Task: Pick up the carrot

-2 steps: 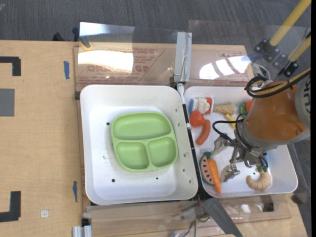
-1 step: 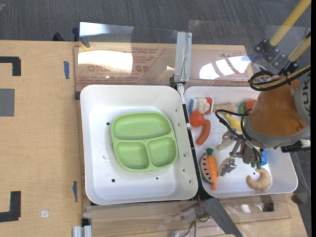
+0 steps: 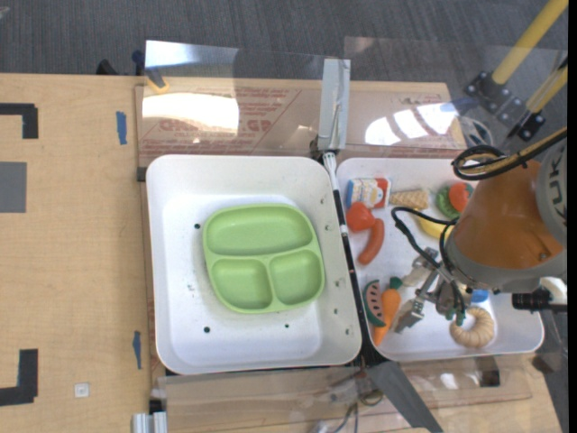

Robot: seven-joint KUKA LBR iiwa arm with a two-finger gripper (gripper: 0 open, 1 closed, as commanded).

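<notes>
bins: two shallow white plastic bins (image 3: 171,242), smooth, faint sheen | plate: pale green three-section plastic plate (image 3: 263,257), smooth, matt | bench: light tan wooden board (image 3: 63,242), matt, fine grain | back wall: clear glossy plastic sheets (image 3: 194,106) with glare | carrot: small orange plastic carrot (image 3: 387,307), smooth

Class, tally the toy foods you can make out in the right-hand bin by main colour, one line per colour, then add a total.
Orange: 1, carrot
Red: 2, pepper, watermelon slice
Tan: 2, cone, ring
Yellow: 1, banana
White: 1, carton
Total: 7; the arm hides part of the bin.
</notes>
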